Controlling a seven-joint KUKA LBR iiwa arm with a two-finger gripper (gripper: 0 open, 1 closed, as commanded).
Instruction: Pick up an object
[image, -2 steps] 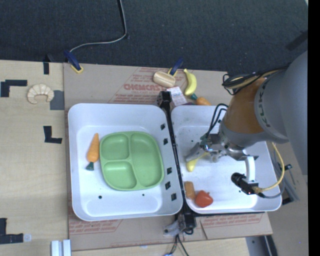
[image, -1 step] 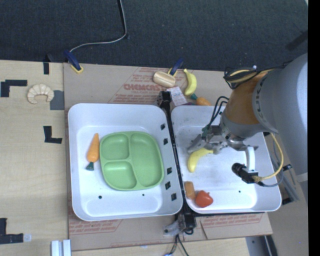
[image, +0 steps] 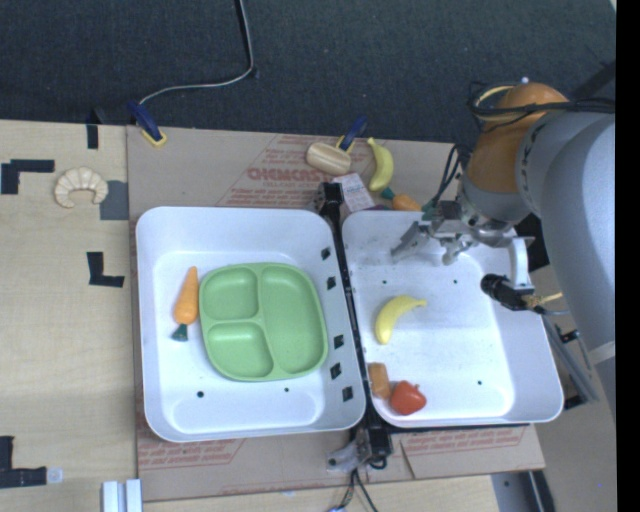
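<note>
- Hand (image: 432, 243): fingers spread wide, holding nothing, above right bin (image: 520, 400).
- Banana (image: 397, 316): judged light, rigid, smooth; grip across its curved middle.

A tan bench (image: 60, 330) is seen, marked with black tape (image: 100, 270); dark carpet (image: 350, 50) lies beyond, crossed by a white cable (image: 245, 45).

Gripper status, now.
Gripper: open, holding nothing, over the back of the right bin, apart from the banana.
</note>
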